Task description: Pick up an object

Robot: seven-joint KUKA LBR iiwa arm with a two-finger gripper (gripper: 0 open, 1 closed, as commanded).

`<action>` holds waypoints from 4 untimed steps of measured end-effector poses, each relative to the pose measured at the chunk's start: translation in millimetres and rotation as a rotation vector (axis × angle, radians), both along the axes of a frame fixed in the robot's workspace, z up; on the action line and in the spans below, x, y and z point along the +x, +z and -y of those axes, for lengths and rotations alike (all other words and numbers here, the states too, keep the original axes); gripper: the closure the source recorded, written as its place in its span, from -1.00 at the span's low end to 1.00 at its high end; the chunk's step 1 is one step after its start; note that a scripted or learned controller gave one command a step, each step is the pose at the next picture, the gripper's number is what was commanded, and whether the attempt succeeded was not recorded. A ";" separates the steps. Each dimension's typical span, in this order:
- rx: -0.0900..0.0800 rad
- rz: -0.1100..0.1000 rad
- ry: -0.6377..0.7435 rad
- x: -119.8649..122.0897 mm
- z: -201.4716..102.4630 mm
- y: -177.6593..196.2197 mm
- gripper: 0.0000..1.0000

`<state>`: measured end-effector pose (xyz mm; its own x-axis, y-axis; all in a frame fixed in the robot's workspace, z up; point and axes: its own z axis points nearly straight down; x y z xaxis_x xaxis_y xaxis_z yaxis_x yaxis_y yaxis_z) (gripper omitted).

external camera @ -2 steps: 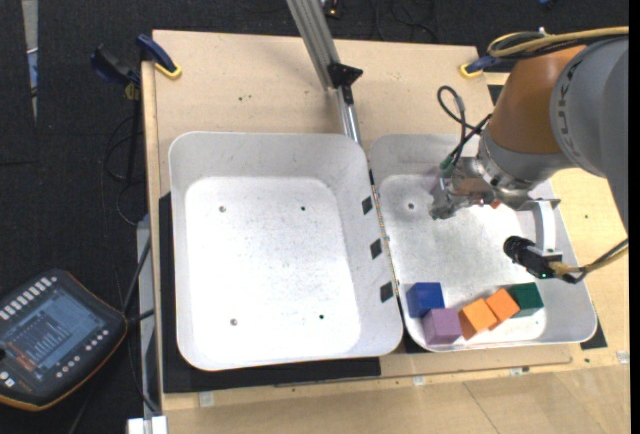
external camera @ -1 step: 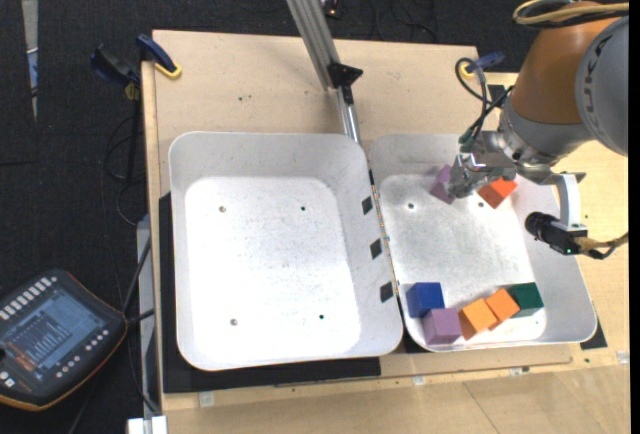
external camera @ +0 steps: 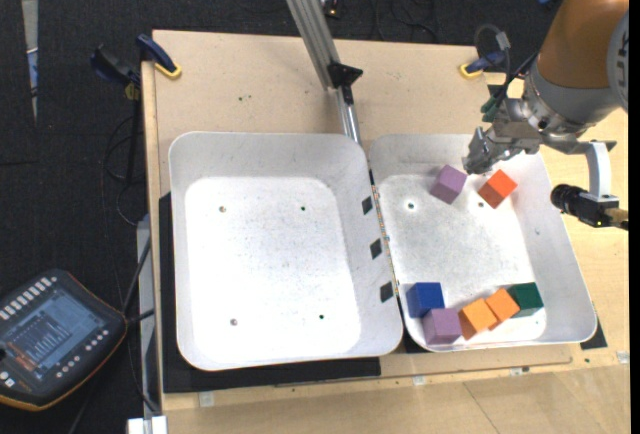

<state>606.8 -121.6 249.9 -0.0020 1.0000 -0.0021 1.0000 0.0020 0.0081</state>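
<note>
1. Cubes are the prize here, all in the right bin (external camera: 560,252); beside it, the left bin (external camera: 200,162) completes the pair.
2. Grey-and-orange arm (external camera: 585,32) reaches over the right bin's far edge.
3. Gripper (external camera: 478,157) hangs between a purple cube (external camera: 449,184) and an orange cube (external camera: 497,188); whether it's released or clenched, I cannot tell.
4. Near corner: blue cube (external camera: 425,297), purple block (external camera: 442,325), orange block (external camera: 482,313), green cube (external camera: 524,299), clustered together.
</note>
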 end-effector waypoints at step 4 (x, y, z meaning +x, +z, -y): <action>0.004 -0.010 0.007 -45.2 -154.5 -6.3 1.00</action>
